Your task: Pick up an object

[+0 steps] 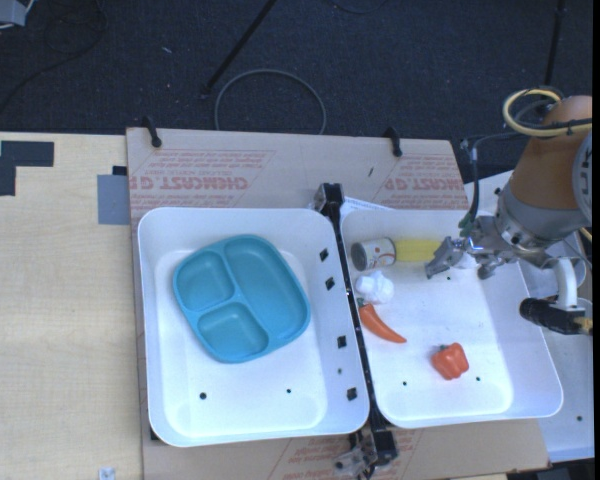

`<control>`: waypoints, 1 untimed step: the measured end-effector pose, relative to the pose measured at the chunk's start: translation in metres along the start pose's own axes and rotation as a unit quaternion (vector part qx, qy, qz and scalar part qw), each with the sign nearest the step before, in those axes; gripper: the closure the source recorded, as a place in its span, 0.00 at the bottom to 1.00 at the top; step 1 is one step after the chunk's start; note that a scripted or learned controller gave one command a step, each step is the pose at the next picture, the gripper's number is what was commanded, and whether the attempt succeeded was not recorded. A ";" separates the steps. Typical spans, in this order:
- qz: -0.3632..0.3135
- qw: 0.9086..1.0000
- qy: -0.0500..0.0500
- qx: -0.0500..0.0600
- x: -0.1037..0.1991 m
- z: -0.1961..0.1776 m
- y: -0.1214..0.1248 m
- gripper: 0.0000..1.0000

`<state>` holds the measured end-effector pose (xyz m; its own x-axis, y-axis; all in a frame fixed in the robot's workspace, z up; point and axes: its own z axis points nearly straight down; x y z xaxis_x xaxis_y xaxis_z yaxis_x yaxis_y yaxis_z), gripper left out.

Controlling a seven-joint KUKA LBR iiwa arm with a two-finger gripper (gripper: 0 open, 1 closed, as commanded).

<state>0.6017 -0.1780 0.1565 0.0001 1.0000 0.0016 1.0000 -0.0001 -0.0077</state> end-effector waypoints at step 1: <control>0.000 1.000 0.000 -0.001 0.001 0.063 -0.005 0.00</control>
<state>0.5966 -0.1767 0.0936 0.0003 1.0000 0.0018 1.0000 -0.0003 -0.0066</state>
